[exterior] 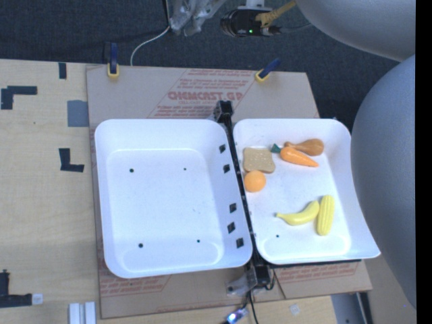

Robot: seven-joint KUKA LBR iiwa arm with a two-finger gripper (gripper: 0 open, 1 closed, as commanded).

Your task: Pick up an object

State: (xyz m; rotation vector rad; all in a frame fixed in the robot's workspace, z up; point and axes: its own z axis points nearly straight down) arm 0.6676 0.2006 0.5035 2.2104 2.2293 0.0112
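At the top edge of the view, beyond both bins: the gripper [194,9] hangs over the dark floor, well clear of the bench.
Gripper state: blurred and pale against the floor; whether it is open or shut cannot be told, and nothing is seen in its hold.
Just to the gripper's right: a small black device [246,22] with a green light.
Below the gripper, on the bench's far edge: two clamps, one to its lower left [113,69] and one to its lower right [268,67], pinning a cardboard sheet [196,96].
Further below, left of the gripper: the left bin [101,137], white.
Further below, right of the gripper: the right bin [341,132], touching the left bin along the middle divider.
Nearest objects to the gripper, far end of the right bin: a slice of bread [258,159], a carrot [297,156] and a brown pear-shaped piece [307,146] touching the carrot.
A little further: an orange [254,181], just beside the bread, against the divider.
Farthest from the gripper, near end of the right bin: a banana [299,214] and a corn cob [325,214], side by side and touching.
Arm: large grey links [395,147] fill the right side, overhanging the right bin's edge.
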